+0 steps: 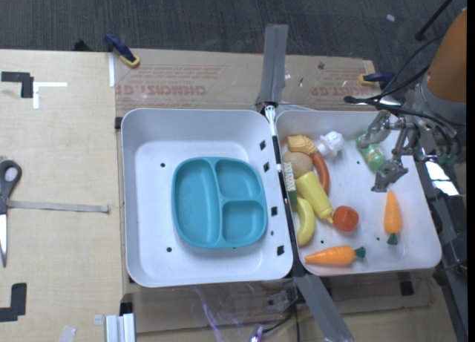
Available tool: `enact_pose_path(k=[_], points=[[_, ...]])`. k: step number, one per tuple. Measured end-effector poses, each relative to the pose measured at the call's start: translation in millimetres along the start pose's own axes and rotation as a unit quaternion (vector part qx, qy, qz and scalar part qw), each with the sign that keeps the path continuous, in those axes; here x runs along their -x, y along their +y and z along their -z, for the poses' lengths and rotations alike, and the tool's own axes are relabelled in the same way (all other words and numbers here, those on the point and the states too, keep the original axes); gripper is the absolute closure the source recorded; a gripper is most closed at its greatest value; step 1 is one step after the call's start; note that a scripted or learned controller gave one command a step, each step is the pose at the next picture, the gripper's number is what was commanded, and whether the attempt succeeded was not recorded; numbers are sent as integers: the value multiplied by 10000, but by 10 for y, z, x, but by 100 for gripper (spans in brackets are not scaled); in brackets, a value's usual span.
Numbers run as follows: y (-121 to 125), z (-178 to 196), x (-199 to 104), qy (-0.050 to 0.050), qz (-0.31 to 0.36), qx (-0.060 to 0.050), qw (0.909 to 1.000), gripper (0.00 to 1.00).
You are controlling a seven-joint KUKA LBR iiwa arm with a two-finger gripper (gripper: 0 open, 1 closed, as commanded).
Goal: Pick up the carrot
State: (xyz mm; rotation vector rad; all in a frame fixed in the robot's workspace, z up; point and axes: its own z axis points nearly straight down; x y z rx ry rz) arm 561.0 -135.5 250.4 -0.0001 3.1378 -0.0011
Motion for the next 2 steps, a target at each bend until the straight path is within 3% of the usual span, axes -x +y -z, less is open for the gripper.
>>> enact_pose_path(k=[1, 2], points=[[-759, -274, 65, -9, -74, -5, 10000, 0], [-859, -1574, -84, -2, 1158, 1, 9933, 0]])
